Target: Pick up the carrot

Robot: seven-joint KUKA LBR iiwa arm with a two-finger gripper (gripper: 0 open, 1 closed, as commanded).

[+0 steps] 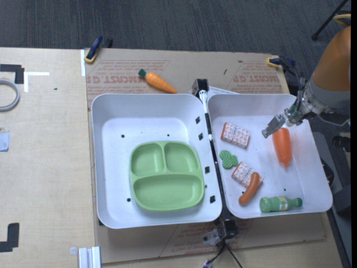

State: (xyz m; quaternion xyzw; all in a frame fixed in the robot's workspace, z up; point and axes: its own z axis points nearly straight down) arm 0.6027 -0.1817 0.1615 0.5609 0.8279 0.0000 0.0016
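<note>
- Broadly, I am looking down on the bench [44,166], which carries a cardboard sheet [245,74] and two shallow white bins side by side.
- Left bin [111,116]: it holds a green divided plate [166,175] and plays no part in the task so far.
- Right bin [312,188]: this is where my arm is working.
- Arm [334,54]: it reaches in from the right, with its tip over the upper right part of the right bin.
- Jaws: they sit at the top end of an orange tapered piece [282,146] that looks like a carrot. I cannot tell whether they are open, closed or gripping it.
- That orange piece points down the bin, well apart from the other items. I judge it is not clearly lifted, so the pick is approached but not confirmed.
- Second carrot [158,81], with a green top: it lies on the cardboard beyond the left bin, well apart from the arm and untouched.
- Smaller items in the right bin: a green bottle [280,204], a sausage [250,187], two wafer packs [235,134] and a small green toy [227,159].
- Left to do, as I judge it: close on a carrot and raise it clear.
</note>
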